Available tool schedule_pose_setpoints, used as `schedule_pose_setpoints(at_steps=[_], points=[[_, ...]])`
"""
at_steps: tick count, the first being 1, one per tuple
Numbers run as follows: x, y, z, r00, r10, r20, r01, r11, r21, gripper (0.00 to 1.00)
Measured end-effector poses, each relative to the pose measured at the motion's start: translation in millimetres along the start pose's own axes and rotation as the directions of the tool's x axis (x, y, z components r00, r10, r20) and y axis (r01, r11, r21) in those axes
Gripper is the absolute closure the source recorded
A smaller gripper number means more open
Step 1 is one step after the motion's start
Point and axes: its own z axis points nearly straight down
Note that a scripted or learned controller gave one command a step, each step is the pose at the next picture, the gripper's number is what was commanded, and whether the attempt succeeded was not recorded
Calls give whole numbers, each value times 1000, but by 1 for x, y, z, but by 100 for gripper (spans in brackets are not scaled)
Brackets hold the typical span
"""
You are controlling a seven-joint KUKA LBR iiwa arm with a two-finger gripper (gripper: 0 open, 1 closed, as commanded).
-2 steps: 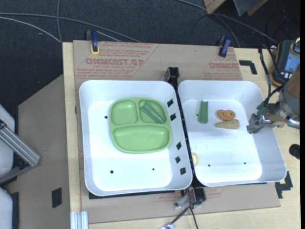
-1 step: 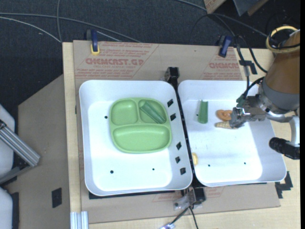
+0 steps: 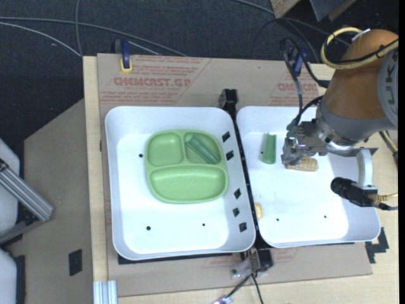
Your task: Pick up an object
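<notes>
My gripper (image 3: pixel 292 158) hangs low over the back of the right bin (image 3: pixel 316 230), reaching in from the right. A small tan object (image 3: pixel 306 164) lies on the bin floor right at the gripper's tip, partly hidden by it. A short green stick (image 3: pixel 269 149) lies just left of the gripper, apart from it. In the left bin (image 3: pixel 126 220) rests a green divided plate (image 3: pixel 186 183), and a darker green piece (image 3: pixel 204 148) lies in its back right compartment.
A row of black clips (image 3: pixel 235 195) runs along the ridge where the two bins meet. A small yellow bit (image 3: pixel 258 211) sits on the right bin's left rim. The bins stand on a brown board (image 3: pixel 158 75) with a blue-yellow clamp (image 3: pixel 126 57) at its back left.
</notes>
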Motion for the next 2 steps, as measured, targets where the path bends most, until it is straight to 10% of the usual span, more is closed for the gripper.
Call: schedule_pose_setpoints(at_steps=[2], points=[[103, 35, 16, 1000, 3, 2, -3, 1000, 1, 100]])
